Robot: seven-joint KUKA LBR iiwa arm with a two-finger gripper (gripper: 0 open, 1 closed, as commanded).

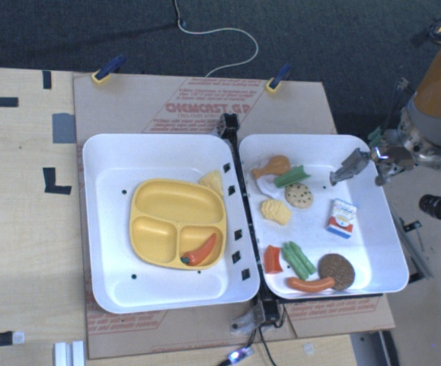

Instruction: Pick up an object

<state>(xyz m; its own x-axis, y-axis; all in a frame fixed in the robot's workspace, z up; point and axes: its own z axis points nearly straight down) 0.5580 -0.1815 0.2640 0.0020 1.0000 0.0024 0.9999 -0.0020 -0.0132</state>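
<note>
Camera view is showing the right bin [380,227] lying at four o'clock, with a sausage [309,284] and brown patty [336,271] nearest, then a milk carton [341,219], cookie [299,196] and drumstick [273,166]. At three o'clock the gripper [365,168] is hovering over the bin's far right rim, fingers spread and gripping nothing.

Bare floor lies open in the right bin [372,227] between the carton [341,218] and its right wall.

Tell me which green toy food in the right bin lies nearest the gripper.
The green pea pod beside the chicken drumstick at the bin's far side. The other green piece lies near the front, by the burger patty.
</note>
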